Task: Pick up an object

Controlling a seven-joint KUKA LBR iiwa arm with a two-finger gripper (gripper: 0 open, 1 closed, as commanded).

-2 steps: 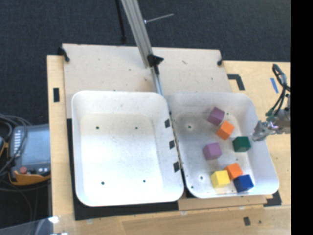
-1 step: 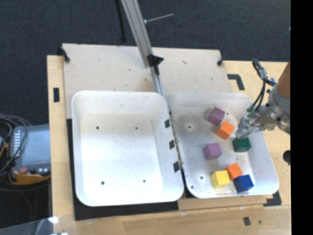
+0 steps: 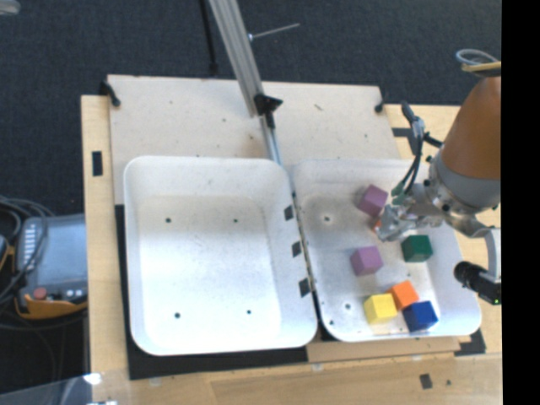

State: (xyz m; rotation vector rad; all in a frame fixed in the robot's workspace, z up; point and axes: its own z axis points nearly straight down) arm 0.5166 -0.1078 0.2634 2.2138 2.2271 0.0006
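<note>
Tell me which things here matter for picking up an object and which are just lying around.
Job:
gripper
right bin
purple blocks
green block
orange block
yellow block
blue block

Lying about:
left bin
metal post
handheld controller

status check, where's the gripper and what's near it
Gripper low in right bin, beside upper purple block; nothing seen held. Green block just right. Second purple block, yellow, orange, blue nearer front.
</note>
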